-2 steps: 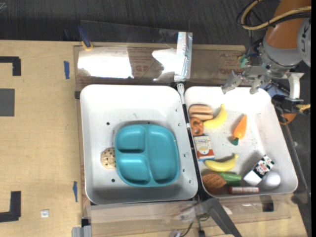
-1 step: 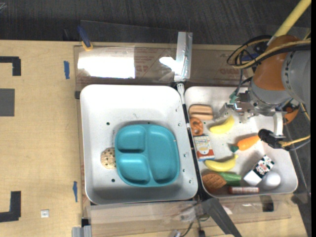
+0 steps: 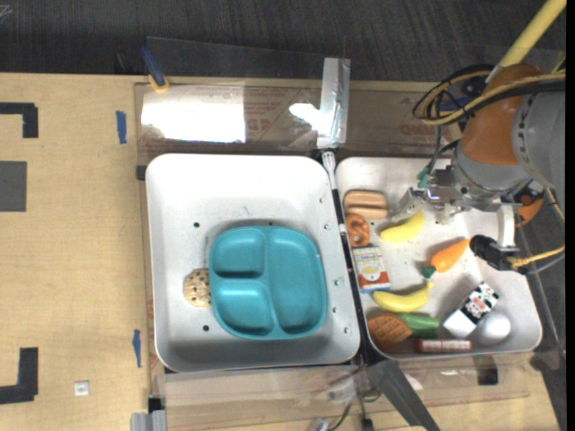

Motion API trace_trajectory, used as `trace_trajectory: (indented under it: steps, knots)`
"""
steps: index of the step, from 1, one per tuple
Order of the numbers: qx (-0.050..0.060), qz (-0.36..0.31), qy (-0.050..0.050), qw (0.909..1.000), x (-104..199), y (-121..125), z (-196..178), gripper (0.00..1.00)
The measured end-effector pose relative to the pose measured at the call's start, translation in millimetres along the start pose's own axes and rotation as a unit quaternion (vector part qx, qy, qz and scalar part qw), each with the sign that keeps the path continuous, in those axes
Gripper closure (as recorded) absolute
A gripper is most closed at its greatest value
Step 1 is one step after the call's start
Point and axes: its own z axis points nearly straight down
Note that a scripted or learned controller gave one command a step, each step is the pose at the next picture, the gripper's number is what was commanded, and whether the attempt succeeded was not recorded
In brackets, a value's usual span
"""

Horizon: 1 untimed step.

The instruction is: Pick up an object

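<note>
- We are seeing the carrot [image 3: 446, 255] lying slantwise, its long axis pointing up-right
- The gripper [image 3: 437, 196] is hovering nearby; we cannot tell its jaw state

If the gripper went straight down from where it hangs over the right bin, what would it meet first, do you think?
Probably the small banana, which lies just below the gripper; depth is hard to judge, so it might reach bare bin floor beside it.
</note>
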Motion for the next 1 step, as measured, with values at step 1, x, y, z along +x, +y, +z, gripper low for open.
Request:
trace_trajectory:
  steps: [1]
  knots:
    - [0.0, 0.002, 0.0, 1.0, -19.0, -13.3, -20.9, 0.0]
